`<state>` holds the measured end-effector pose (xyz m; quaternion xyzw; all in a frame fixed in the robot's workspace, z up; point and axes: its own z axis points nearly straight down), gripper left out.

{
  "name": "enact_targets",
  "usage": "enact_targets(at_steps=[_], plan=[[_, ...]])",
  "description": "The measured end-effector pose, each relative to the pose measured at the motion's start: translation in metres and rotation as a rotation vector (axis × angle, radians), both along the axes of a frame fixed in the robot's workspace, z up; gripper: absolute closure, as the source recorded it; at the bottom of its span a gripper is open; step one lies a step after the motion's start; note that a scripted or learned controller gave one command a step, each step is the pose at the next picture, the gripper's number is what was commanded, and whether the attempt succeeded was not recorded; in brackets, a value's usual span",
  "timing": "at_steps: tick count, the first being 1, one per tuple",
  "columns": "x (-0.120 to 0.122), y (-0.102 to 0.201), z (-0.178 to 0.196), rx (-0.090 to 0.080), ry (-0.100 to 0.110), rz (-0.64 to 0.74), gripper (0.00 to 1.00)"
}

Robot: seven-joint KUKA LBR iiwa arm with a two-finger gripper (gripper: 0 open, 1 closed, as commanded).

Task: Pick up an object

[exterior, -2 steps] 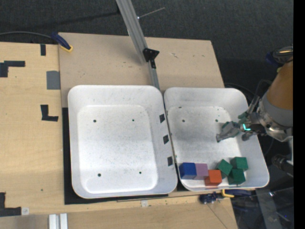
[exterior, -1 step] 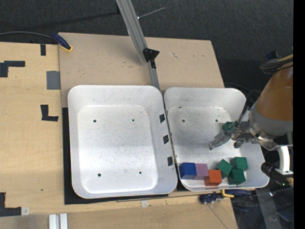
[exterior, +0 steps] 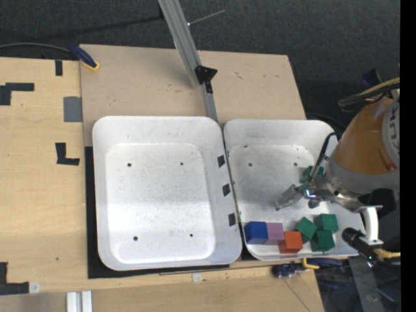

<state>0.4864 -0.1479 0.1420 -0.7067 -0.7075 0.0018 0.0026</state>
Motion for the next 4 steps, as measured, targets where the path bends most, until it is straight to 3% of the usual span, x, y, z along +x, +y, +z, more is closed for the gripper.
enact_targets(at_steps=[1, 2, 4], plan=[[-0.001, 0.0, -0.052, -0.002, -0.003, 0.0, 0.0], [-0.001, 0.001, -0.041, 0.001, -0.002, 0.0, 1.0], [0.009, 0.002, 0.082, -0.003, -0.012, 0.001, 1.0]])
